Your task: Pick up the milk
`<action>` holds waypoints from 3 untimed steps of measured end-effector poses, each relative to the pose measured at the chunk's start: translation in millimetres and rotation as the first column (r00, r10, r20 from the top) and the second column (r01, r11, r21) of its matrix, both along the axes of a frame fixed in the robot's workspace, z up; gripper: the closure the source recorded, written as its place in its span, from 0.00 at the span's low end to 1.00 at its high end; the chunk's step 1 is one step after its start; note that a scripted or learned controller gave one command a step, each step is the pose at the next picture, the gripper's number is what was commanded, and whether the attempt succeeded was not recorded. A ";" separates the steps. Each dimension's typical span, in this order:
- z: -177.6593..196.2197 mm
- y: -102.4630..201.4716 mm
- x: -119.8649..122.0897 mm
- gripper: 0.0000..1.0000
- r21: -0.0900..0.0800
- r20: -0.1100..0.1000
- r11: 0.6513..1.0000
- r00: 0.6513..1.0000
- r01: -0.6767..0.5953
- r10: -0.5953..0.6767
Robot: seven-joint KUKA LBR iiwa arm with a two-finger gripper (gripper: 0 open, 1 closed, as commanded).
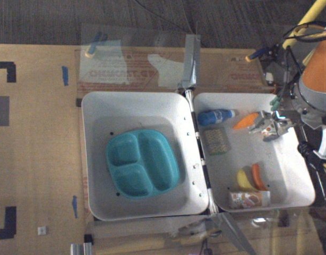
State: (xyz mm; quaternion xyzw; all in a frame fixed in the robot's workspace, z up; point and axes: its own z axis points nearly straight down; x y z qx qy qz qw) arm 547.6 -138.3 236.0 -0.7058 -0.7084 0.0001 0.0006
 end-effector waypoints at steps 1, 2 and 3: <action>-103.1 32.2 88.1 0.00 -0.001 0.001 0.995 0.995 -0.098 0.098; -55.7 -8.1 72.0 0.00 -0.006 0.007 0.876 0.876 -0.482 0.482; -102.0 -21.0 39.2 0.00 0.000 0.000 0.965 0.965 -0.261 0.261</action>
